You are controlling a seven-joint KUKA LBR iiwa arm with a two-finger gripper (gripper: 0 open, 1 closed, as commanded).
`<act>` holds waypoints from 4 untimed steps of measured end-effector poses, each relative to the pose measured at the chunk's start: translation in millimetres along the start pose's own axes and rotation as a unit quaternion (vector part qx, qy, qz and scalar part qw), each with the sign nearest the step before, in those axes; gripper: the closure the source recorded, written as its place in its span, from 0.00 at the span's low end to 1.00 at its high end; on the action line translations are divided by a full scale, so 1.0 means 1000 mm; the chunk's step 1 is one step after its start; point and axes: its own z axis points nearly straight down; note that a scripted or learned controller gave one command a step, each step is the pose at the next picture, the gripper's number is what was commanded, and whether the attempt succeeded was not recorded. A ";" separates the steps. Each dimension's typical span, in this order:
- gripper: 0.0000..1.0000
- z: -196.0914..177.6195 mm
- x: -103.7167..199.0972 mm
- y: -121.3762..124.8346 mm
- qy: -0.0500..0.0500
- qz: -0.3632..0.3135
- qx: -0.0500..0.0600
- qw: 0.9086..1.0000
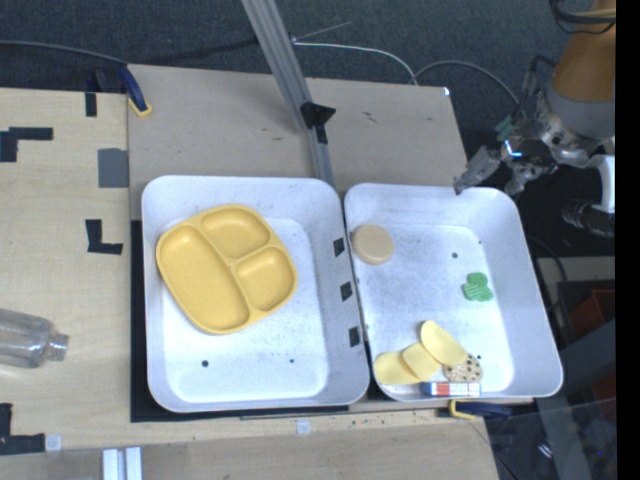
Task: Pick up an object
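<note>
Gripper [492, 171] hovering just beyond the right bin [528, 268] — fingers spread wide, holding nothing.
Round tan disc [373, 244] and green piece [478, 288] are lying inside that bin.

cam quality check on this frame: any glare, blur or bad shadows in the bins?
Camera view: lighting even and soft, with no hard glare on the white bins; the yellow divided plate and the green piece read sharp; the gripper at the right bin's far corner looks dark and slightly smeared, fine detail lost; the clear bottle at left is low-contrast.
</note>
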 end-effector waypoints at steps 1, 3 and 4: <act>1.00 -0.010 0.001 0.000 0.000 -0.001 0.000 1.000; 0.00 -0.020 0.020 0.011 0.001 0.000 -0.001 1.000; 1.00 -0.031 0.020 0.011 0.000 0.000 -0.001 1.000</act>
